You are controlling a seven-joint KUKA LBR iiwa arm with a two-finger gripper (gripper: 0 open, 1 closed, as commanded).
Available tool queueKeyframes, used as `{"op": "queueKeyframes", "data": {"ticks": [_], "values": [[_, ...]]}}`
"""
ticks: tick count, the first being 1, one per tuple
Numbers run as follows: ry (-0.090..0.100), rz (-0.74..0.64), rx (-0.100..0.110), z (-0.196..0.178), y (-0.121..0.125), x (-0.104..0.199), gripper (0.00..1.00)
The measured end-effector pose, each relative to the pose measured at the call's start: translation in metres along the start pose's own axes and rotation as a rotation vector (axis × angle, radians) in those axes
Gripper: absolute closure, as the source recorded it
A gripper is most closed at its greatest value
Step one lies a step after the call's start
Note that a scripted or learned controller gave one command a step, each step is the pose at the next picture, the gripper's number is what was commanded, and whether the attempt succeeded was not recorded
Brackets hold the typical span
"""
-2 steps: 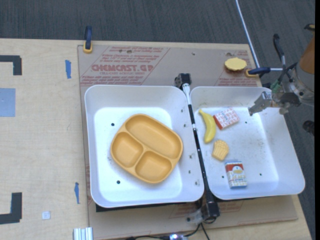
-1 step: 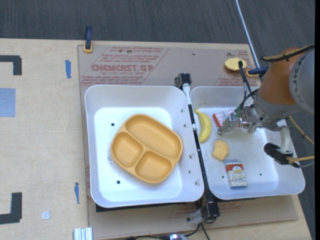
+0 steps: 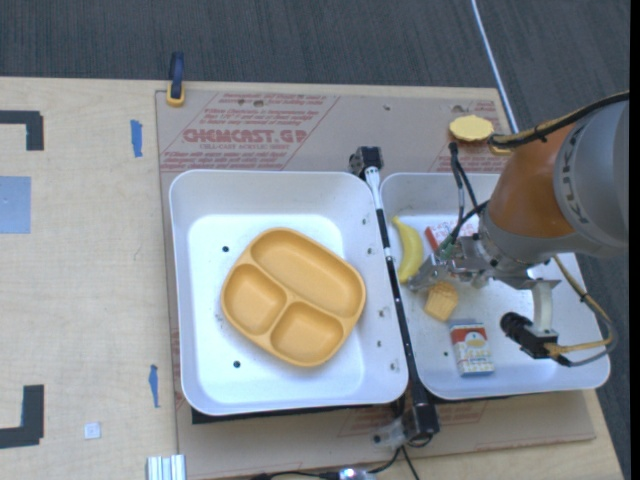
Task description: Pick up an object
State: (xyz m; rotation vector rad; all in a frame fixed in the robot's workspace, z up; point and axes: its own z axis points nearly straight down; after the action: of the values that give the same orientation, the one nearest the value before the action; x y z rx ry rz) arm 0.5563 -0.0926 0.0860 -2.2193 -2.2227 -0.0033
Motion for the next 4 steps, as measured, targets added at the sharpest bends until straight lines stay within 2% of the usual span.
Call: {"op": "queueKeyframes", "data": {"ticks": [1, 2, 3, 4], "values": [[-0.001, 0.001, -0.003, -0.010, 0.001, 0.000, 1.00], [-0.001, 0.002, 0.002, -0.099, -0.077, 0.007, 1.00], [-0.002, 0.000, -0.003, -0.122, -0.075, 0.105, 1.00], [-0.002, 0.000, -0.007, -0.133, -0.074, 0.105, 1.00]]}}
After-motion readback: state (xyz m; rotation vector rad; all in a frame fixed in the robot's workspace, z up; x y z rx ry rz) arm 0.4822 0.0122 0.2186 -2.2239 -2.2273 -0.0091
